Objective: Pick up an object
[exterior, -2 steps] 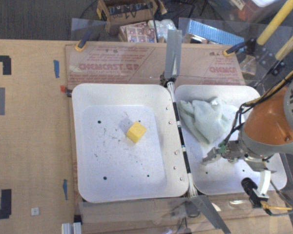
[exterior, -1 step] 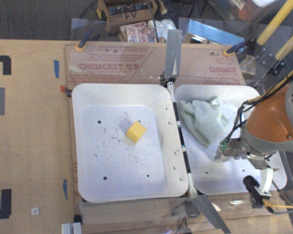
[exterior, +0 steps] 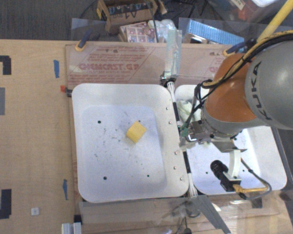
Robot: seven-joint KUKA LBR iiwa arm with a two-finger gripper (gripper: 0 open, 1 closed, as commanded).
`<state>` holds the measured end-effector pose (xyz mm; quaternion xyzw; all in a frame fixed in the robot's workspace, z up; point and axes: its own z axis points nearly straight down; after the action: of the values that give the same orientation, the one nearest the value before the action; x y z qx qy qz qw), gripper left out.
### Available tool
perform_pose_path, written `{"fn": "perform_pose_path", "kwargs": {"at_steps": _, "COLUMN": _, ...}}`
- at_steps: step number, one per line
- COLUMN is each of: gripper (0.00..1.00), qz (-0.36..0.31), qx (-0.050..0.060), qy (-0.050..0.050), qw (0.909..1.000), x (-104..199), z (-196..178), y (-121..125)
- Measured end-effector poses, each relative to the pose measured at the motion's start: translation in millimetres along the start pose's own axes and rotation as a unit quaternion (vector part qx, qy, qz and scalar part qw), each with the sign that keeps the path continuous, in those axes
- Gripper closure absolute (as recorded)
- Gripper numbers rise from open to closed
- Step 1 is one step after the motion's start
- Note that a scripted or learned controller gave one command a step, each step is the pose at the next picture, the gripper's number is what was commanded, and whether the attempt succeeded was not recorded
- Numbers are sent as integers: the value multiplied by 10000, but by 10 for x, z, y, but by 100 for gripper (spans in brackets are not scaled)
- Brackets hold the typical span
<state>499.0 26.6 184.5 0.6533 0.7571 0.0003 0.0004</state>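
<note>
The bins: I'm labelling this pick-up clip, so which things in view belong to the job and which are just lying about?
Belonging to the job:
- yellow block, lying in the left bin
- arm, over the right bin

Just lying about:
- cardboard sheet behind the bins
- box clutter on the floor beyond
- blue tape marks on the bench

Robotics lab: plywood bench (exterior: pixel 34 130), cluttered cardboard box (exterior: pixel 127 9).

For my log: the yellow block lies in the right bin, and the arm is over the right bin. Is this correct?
Not fully. The camera view shows the yellow block lying in the left bin, near its middle. The arm is over the right bin, as you wrote.
</note>
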Motion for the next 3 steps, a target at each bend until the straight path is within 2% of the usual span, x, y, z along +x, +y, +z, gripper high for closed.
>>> {"fn": "perform_pose_path", "kwargs": {"at_steps": 1, "gripper": 100, "qz": 5, "qx": -18, "qy": -5, "qw": 10000, "x": -4, "z": -99, "y": 11}}
{"fn": "perform_pose_path", "kwargs": {"at_steps": 2, "gripper": 100, "qz": -286, "qx": 1, "qy": -2, "qw": 9996, "x": 1020, "z": -1408, "y": 58}}
{"fn": "perform_pose_path", "kwargs": {"at_steps": 3, "gripper": 100, "qz": -1911, "qx": 4, "qy": 0, "qw": 9816, "x": 1040, "z": -877, "y": 680}}
